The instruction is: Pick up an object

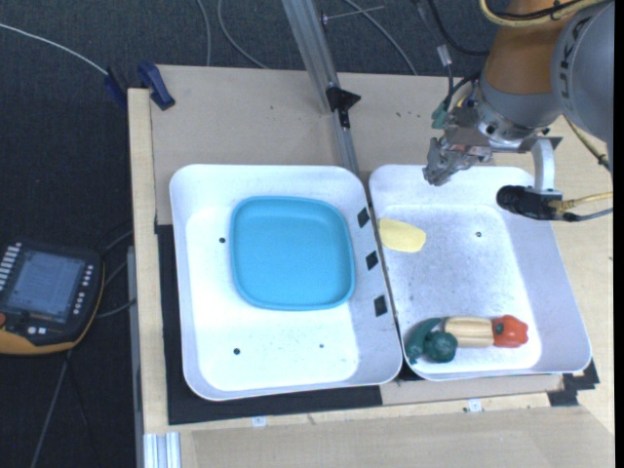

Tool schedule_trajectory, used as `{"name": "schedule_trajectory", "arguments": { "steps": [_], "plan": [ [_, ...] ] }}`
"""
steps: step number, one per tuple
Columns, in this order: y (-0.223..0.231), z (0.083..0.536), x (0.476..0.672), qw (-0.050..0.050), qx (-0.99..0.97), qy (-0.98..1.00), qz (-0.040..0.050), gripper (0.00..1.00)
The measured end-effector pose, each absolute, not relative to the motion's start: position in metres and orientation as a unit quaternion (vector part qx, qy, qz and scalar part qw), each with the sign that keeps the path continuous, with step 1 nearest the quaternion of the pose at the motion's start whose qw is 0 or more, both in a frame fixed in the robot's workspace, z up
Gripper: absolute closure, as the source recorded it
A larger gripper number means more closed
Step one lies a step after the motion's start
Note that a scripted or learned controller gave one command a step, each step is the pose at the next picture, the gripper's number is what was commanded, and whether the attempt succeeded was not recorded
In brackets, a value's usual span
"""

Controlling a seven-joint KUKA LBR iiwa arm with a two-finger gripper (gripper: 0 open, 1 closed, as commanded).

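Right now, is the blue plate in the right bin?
No, the blue plate lies in the left bin.

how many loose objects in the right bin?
4: a yellow piece at the left wall, and along the near edge a green item, a tan stick and a red piece.

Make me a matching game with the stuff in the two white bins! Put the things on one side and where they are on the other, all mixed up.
Things:
1. blue plate
2. yellow piece
3. green, tan and red toys
4. gripper

Places:
A. near front edge of the right bin
B. middle of the left bin
C. over the back edge of the right bin
D. by the right bin's left wall, toward the back

Pairs: 1-B, 2-D, 3-A, 4-C
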State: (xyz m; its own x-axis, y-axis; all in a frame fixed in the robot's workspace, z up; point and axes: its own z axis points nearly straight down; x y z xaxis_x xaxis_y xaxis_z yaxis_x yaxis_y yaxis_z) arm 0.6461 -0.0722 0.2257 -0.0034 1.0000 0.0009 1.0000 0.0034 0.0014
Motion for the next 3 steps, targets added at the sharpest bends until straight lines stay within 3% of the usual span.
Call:
{"name": "schedule_trajectory", "arguments": {
  "steps": [3],
  "plan": [
    [0.089,0.224,0.627,-0.001,0.705,0.709,0.0002,1.00]
  ]
}}
